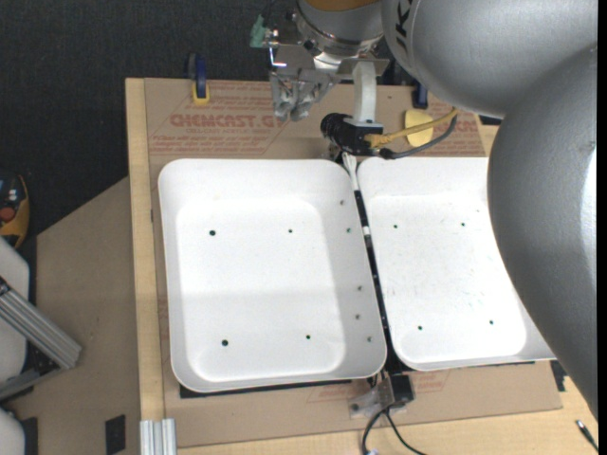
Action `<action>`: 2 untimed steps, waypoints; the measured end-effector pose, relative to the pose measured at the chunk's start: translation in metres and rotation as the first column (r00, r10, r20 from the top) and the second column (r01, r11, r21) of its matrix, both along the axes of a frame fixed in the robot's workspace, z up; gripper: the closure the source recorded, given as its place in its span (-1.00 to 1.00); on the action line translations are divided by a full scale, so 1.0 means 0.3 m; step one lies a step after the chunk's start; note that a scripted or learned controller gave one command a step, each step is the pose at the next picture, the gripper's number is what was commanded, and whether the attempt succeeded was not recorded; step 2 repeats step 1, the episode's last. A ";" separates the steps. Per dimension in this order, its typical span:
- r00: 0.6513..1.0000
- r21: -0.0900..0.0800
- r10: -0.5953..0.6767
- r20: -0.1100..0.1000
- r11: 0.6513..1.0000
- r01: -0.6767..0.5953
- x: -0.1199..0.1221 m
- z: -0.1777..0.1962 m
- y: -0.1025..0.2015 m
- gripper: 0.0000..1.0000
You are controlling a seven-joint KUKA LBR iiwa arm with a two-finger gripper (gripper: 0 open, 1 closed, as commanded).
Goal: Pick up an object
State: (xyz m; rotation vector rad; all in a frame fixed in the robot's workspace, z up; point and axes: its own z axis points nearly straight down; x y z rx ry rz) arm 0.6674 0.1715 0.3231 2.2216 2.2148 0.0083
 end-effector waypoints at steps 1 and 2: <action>1.000 -0.002 0.004 -0.014 1.000 -0.004 -0.007 -0.188 0.049 1.00; 1.000 -0.002 0.004 -0.014 1.000 -0.004 -0.007 -0.188 0.049 1.00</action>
